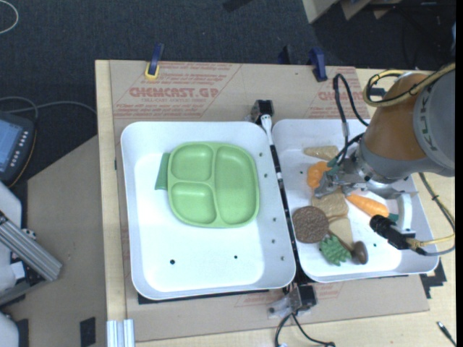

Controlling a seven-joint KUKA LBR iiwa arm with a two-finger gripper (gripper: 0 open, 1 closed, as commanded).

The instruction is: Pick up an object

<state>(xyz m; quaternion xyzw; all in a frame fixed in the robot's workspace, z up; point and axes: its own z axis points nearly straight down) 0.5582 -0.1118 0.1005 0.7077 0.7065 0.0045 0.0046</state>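
The gripper (334, 183) sits low in the right bin (289, 139), its metal fingers pointing toward the divider between the two bins; whether they are apart or together cannot be told from this angle. Just beside the fingertips, on the side toward the bin's far wall, lies a small orange piece (317, 173), and whether it touches the gripper is unclear. Beyond that piece, nearer the far wall of the right bin, lies a pale tan flat item (320, 152). Under and just on the near side of the gripper rests a beige slab (336, 207), and touching its edge is a round dark brown disc (310, 224). A carrot-like orange item (368, 205) lies to the arm side of the slab. Toward the right bin's near wall sit a green spiky toy (333, 250) and a small brown piece (357, 251), close together. Left of the right bin, the left bin (137, 194) holds a green divided plate (214, 183) with three compartments, upright and flat.
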